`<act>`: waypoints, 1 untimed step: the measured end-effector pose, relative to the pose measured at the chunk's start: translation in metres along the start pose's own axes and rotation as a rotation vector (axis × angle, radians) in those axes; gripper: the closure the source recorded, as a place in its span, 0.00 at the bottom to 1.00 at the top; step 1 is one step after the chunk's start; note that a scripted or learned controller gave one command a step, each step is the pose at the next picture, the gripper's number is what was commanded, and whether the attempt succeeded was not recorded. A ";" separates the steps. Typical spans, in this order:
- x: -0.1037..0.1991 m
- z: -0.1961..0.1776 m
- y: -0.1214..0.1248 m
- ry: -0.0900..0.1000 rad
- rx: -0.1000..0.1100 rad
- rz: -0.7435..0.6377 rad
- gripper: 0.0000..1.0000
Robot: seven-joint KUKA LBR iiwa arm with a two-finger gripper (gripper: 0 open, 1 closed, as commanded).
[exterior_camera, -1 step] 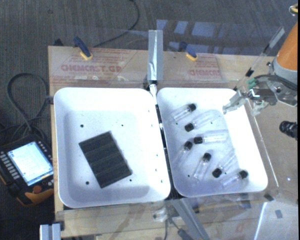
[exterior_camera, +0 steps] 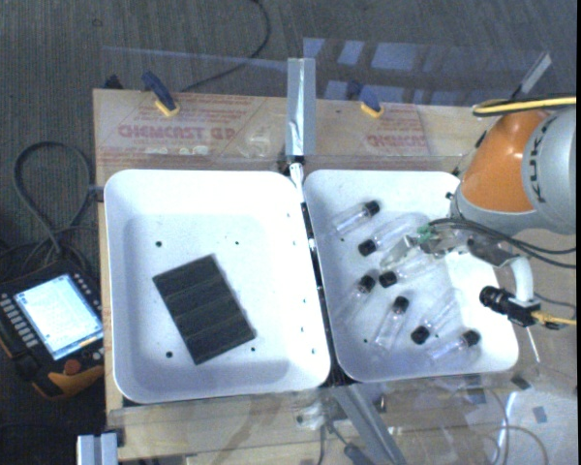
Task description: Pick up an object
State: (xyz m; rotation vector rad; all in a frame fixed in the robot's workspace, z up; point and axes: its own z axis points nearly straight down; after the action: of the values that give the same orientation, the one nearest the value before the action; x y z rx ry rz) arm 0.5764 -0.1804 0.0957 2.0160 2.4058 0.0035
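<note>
Several clear vials with black caps lie scattered in the right bin; one is near the back, another in the middle, a third at the front right. A black ridged slab lies flat and skewed in the left bin. The arm, with its orange band, reaches in from the right. My gripper hangs low over the right bin's middle, close above a cluster of vials. The wrist hides what is under it.
The two bins meet at a raised rim. A teach pendant with cables lies off the bench at left. Clamps hold the backboard. A black fitting with a yellow cable sticks out over the right bin's right edge.
</note>
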 end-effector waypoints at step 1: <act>0.038 0.006 0.058 -0.005 -0.007 -0.029 0.00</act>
State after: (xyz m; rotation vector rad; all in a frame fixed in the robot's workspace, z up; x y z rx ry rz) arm 0.6270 -0.1325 0.0897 1.9748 2.4284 0.0068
